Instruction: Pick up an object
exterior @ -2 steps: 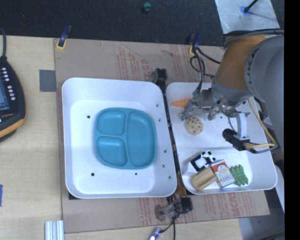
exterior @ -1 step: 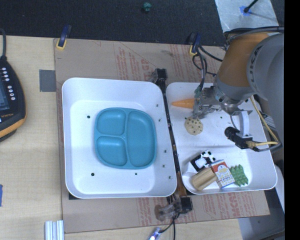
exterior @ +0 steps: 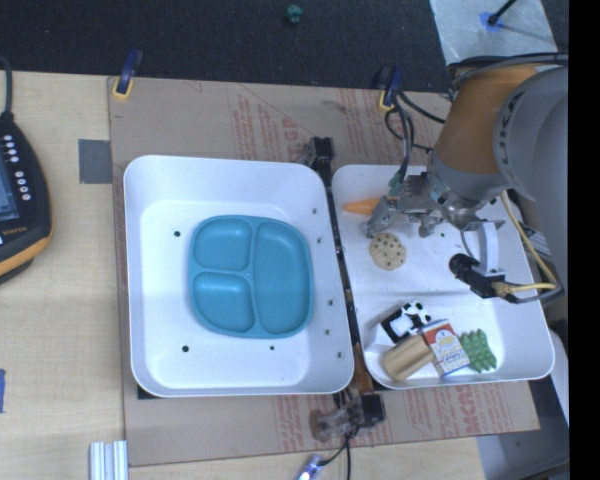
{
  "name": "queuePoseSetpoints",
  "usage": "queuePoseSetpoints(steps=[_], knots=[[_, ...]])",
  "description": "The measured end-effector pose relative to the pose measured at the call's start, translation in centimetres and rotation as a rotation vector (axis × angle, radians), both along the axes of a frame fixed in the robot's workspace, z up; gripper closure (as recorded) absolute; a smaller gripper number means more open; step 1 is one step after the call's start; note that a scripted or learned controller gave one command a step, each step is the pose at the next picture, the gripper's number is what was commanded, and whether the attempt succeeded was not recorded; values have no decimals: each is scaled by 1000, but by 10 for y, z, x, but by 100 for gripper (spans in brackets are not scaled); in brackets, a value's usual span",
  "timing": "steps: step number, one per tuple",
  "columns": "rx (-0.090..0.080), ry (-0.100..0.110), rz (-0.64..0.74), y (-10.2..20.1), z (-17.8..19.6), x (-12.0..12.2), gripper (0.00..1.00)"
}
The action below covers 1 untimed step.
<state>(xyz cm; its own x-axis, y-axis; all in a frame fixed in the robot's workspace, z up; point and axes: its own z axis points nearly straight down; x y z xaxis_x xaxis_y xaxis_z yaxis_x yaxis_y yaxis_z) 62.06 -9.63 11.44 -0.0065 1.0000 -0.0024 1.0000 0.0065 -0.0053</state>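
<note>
A blue divided plate (exterior: 251,275) lies in the middle of the left white bin (exterior: 150,193). Left of that bin, a black and orange pendant (exterior: 8,200) rests on the bench (exterior: 60,368). Behind the bin, a blue clamp (exterior: 127,74) grips the cardboard sheet (exterior: 230,118).

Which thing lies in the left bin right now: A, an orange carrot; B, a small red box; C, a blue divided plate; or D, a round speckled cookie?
C: the blue divided plate sits alone in the left bin, while the cookie, the red box and the carrot all lie in the right bin.
</note>
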Motion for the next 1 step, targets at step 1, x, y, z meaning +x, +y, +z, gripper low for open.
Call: queuePoseSetpoints(steps=[1], knots=[[1, -3, -1, 3, -15, 20, 0]])
